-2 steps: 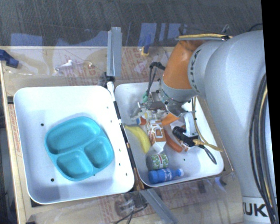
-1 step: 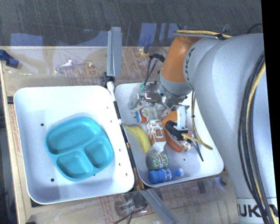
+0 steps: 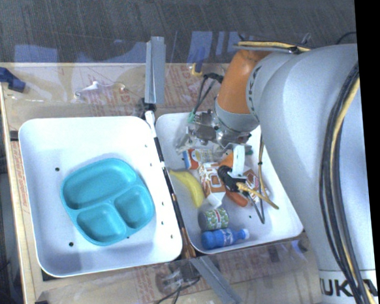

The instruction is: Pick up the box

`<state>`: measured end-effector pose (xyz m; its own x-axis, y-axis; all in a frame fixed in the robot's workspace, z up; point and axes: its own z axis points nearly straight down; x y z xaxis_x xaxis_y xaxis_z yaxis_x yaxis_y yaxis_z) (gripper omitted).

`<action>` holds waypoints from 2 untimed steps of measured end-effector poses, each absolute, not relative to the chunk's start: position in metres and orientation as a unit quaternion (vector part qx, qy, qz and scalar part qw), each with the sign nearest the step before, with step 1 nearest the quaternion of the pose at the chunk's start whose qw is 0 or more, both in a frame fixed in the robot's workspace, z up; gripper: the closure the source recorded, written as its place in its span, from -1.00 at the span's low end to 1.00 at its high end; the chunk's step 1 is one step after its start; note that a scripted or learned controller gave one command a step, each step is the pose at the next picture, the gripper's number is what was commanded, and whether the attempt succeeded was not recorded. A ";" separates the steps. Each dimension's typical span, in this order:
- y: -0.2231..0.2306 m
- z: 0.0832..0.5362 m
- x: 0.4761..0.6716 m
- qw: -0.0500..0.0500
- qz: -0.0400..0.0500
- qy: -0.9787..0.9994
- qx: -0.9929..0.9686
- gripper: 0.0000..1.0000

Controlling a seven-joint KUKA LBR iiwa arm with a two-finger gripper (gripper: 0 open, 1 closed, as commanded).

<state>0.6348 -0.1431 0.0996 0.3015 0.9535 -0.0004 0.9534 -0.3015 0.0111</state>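
Arm low over the right bin (image 3: 284, 229), gripper (image 3: 205, 132) down among the clutter at its far end.

I see the box (image 3: 210, 174), a small white-and-orange carton, lying in the right bin just below the gripper and beside a banana (image 3: 191, 186); whether they touch I cannot tell, and I cannot tell if the fingers are spread or pressed together. Nearer the front wall sit a green-and-white can (image 3: 214, 217) and a blue bottle (image 3: 224, 238) on its side. The left bin (image 3: 39, 147) holds a teal divided tray (image 3: 107, 200). Both bins rest side by side on the bench (image 3: 73, 85).
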 end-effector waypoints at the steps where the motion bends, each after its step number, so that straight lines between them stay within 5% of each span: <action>1: -0.134 0.099 0.631 0.005 0.002 0.585 0.811 -1.00; 2: -0.127 0.099 0.612 0.007 0.003 0.593 0.805 -1.00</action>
